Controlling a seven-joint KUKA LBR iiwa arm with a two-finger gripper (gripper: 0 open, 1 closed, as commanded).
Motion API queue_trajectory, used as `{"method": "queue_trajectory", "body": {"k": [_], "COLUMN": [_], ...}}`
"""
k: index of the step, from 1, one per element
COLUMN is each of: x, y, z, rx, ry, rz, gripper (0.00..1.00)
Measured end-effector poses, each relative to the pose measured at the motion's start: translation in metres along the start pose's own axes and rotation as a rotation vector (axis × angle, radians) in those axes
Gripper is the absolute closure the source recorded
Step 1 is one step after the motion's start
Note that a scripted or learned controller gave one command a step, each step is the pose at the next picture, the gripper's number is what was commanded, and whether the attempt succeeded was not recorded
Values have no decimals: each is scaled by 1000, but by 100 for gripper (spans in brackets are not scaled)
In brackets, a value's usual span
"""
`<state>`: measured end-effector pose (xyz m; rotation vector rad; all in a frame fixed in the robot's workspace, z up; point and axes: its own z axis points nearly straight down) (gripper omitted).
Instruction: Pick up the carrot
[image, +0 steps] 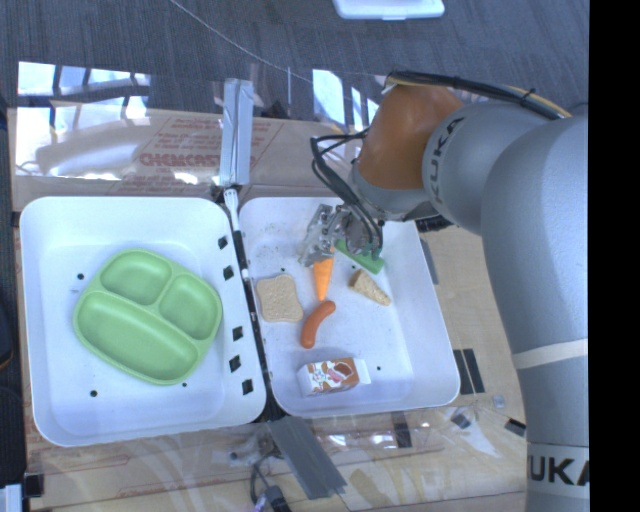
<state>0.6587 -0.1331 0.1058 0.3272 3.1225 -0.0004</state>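
Orange carrot (322, 277) top under claw (322, 243)

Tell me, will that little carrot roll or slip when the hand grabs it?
Probably. The carrot looks smooth and tapered, so it could slide out of the hand toward its thin end. It looks stiff and light, likely a toy, and may roll against the sausage.

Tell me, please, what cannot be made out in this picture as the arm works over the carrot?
- Claw in the camera view: too small and cluttered to tell whether it is open or shut.
- Carrot: its top end is covered by the claw, so contact is unclear.
- Packet: its print is too small to read.
- Arm: its base is cut off by the lower edge.
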Motion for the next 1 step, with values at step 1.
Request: {"method": "queue_trajectory", "body": {"k": [1], "x": [49], "y": [44], "z": [-132], "rx": [-1], "ry": [-6], "rz": [264], "gripper": [100]}}
